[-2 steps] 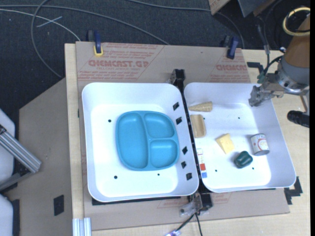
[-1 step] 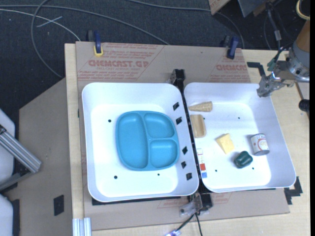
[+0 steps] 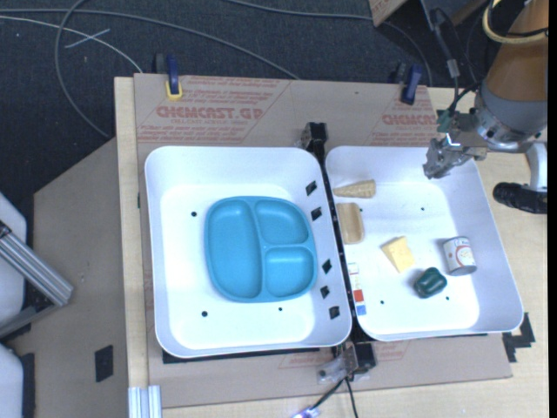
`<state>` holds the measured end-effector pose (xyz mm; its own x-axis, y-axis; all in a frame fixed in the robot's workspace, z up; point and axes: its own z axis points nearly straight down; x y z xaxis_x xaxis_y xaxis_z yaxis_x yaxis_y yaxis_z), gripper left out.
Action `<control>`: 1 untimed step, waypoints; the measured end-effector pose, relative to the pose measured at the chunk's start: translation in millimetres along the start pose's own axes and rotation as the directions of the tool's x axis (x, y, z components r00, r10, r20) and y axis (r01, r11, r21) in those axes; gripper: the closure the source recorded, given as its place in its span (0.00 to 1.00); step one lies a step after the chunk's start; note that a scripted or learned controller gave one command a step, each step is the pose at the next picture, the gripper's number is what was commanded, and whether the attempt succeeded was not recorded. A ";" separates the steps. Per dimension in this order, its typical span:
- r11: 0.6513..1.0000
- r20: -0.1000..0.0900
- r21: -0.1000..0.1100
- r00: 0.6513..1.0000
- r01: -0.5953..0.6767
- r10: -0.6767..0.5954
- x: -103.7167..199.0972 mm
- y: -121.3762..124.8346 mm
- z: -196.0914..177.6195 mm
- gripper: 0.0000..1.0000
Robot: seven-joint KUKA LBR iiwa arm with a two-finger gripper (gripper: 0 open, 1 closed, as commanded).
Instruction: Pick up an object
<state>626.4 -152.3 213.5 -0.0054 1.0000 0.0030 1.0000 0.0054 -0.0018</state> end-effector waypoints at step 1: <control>1.000 -0.001 0.000 1.000 0.002 -0.002 63.7 -7.5 -6.8 1.00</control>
<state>618.5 -88.6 220.6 -0.0070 1.0000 0.0037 1.0000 0.0070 -0.0013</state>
